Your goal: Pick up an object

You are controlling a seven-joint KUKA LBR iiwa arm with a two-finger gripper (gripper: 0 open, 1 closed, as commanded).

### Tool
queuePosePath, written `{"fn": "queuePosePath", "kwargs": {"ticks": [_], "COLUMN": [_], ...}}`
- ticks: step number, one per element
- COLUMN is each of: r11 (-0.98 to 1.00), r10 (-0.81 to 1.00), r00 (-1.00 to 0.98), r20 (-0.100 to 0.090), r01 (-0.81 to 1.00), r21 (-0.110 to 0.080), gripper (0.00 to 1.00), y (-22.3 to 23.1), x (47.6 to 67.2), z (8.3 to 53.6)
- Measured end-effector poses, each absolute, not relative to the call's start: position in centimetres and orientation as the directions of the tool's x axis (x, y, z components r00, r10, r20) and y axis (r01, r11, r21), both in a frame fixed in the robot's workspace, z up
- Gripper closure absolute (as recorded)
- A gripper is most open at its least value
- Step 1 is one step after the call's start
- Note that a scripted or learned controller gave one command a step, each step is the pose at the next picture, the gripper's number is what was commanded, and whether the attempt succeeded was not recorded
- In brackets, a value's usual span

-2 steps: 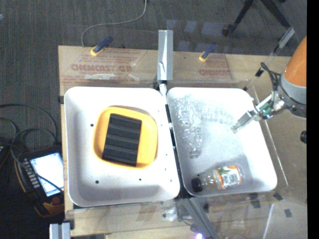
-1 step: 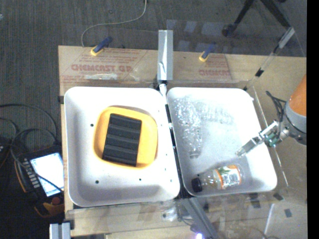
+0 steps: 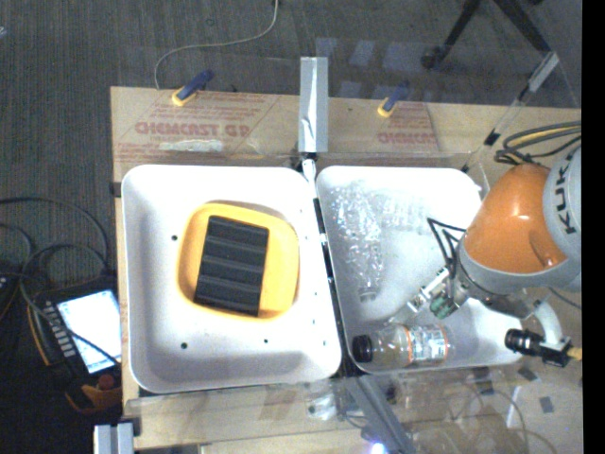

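Note:
A clear plastic bottle (image 3: 406, 344) with a black cap lies on its side along the front wall of the right bin (image 3: 473, 192), cap pointing left. A crumpled clear plastic wrap (image 3: 359, 235) is spread over the bin's left and back part. The left bin (image 3: 142, 253) holds a yellow squarish dish (image 3: 284, 253) with a black ridged block (image 3: 232, 265) lying on it. My gripper (image 3: 433, 298) reaches in from the right under the orange wrist band (image 3: 515, 230). It hangs low over the right bin's floor, just above and to the right of the bottle's body.
A metal post (image 3: 312, 102) stands behind the seam between the bins. Two blue-and-yellow clamps (image 3: 191, 87) hold the board at the back. Black cables (image 3: 444, 235) run from the arm over the right bin. A tablet (image 3: 85, 324) lies on the floor at left.

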State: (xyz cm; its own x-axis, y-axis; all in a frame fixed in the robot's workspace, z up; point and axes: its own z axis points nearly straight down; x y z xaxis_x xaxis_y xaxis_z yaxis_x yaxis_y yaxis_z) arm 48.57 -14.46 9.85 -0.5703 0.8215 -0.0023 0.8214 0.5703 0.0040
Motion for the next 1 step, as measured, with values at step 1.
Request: {"fn": "queuePosePath", "kwargs": {"ticks": [1], "r11": [0.286], "r10": [0.958], "r00": [-0.286], "r20": [-0.001], "r01": [0.958], "r21": [0.009], "gripper": [0.00], "y": [-16.86], "x": [52.97], "z": [9.10]}}
